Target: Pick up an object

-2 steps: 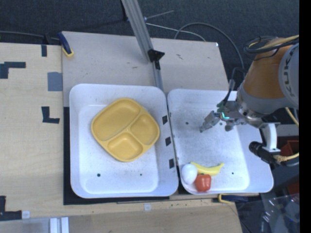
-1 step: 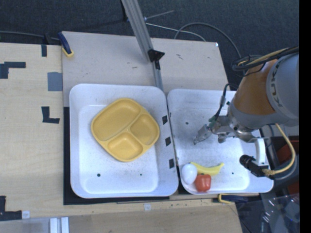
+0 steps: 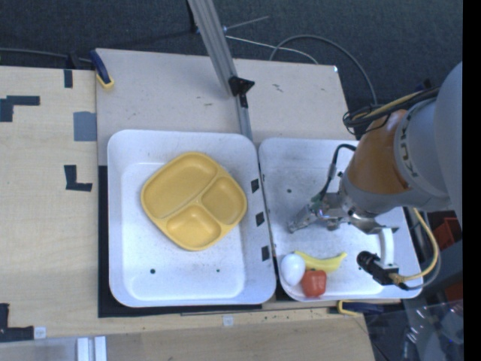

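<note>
We see a robotics lab test station. A pale wooden worktop (image 3: pixel 45 224) marked with dark tape patches carries two shallow white bins (image 3: pixel 120 201) side by side. A grey industrial arm with an orange band (image 3: pixel 391 164) reaches in. A metal mounting pole (image 3: pixel 214 36) rises behind, and loose cables (image 3: pixel 316 47) trail over dark carpet (image 3: pixel 338 13).

Bare floor across the right bin (image 3: pixel 301 164), egg (image 3: pixel 291 268), banana (image 3: pixel 323 261) and tomato (image 3: pixel 315 283) crowding its near corner.

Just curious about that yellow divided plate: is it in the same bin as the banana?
No, the yellow divided plate lies in the left bin, while the banana sits in the right bin.
</note>
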`<action>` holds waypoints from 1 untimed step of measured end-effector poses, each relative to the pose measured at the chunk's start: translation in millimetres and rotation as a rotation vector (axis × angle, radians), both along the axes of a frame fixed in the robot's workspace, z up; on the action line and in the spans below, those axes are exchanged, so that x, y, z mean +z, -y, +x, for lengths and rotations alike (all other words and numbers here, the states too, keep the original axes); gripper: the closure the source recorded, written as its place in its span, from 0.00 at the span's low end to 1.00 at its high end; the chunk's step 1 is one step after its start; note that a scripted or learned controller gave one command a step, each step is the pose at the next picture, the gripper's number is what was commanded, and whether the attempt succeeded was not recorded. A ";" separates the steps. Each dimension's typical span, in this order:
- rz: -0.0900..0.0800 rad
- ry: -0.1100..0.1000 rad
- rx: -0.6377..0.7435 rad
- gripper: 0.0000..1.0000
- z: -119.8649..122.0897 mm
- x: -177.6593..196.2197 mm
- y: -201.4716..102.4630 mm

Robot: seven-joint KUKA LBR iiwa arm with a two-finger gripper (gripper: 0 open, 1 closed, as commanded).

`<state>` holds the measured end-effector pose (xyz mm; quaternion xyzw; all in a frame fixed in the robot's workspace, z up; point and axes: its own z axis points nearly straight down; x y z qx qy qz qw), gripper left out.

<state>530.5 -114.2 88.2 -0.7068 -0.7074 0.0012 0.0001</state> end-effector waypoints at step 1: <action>0.002 -0.001 0.001 1.00 0.1 12.0 -0.8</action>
